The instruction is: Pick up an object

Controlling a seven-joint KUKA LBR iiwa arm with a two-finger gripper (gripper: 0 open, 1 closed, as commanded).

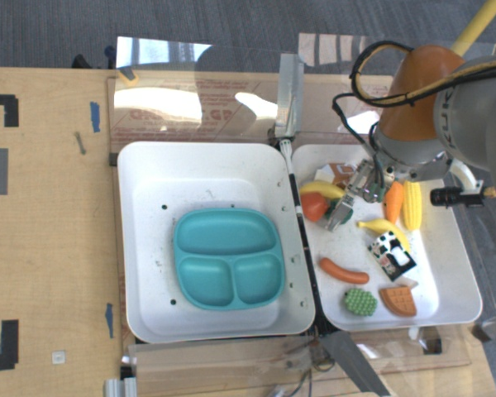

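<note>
- The hand hangs in the right bin, right of centre frame, just beside a red tomato and yellow banana; whether it is wide or narrow I cannot tell.
- Lower right: a green knobbly ball, orange wedge and red sausage, probably light, smooth plastic; the sausage's middle looks easiest to pinch.
- Further up, a ridged corn cob.
- Left bin: a glossy teal divided plate.

Single fixed camera above the desk, angled downward at a slant, both white bins in frame, arm entering from right
</note>
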